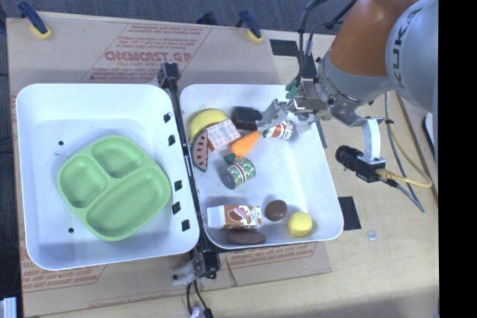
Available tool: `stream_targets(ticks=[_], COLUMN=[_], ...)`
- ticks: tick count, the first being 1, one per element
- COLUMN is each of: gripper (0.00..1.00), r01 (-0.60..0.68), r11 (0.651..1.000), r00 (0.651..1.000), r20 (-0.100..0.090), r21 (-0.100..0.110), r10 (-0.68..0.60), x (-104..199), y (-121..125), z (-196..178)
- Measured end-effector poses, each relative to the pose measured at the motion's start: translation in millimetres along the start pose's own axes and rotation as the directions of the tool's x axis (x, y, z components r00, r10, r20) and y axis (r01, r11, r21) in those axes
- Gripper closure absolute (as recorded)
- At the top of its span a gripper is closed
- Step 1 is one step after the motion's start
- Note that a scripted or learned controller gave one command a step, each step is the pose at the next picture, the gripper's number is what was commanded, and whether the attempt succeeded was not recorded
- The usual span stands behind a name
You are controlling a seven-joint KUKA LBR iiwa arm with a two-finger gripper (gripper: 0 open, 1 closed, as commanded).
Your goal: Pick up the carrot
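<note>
Camera view looks down on a pale wooden bench [387, 249] covered by a sheet of brown printed cardboard [149, 48], clamped at its far edge with blue-and-yellow clips [33, 20]; grey carpet lies beyond. Two shallow white plastic bins sit side by side on the cardboard. The left white bin [37, 182] holds a light green divided plastic plate [114, 186] with three compartments.

The right white bin [317, 175] is crowded. The small orange toy carrot [245, 144] lies in its upper middle, tilted, with its green top pointing down-left. Just left of it sit a small red-and-white carton [223, 135], a yellow banana [204, 120] and a watermelon slice [200, 153]. A dark block [245, 116] lies just above the carrot. A green-labelled tin can [238, 172] lies on its side just below the carrot. Along the near wall are a white-and-orange juice box [235, 217], a dark brown oblong piece [245, 237], a brown round piece [276, 210] and a yellow lemon [299, 224].

The grey arm with its orange band [373, 26] reaches in from the right, and its gripper [277, 115] hangs over the bin's upper right corner, near the carrot's blunt end. A small red-and-white bottle [282, 131] lies right under the gripper, and whether they touch I cannot tell. Whether the gripper stands apart or closed cannot be told from this angle, and nothing is plainly seen held in it.
</note>
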State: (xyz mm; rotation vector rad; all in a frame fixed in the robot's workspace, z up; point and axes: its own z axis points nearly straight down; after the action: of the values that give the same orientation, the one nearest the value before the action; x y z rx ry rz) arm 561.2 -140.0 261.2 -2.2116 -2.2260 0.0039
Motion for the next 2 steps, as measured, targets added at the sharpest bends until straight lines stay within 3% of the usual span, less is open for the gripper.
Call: stream_targets(ticks=[1, 2], gripper=[0.00, 0.00], r01=[0.001, -0.001], r11=[1.000, 1.000], r00=[1.000, 1.000], r20=[0.000, 0.008], r21=[0.003, -0.005], r10=[-0.001, 0.001], x=[0.3, 42.5], y=[9.9, 46.8], z=[147.7, 167.9])
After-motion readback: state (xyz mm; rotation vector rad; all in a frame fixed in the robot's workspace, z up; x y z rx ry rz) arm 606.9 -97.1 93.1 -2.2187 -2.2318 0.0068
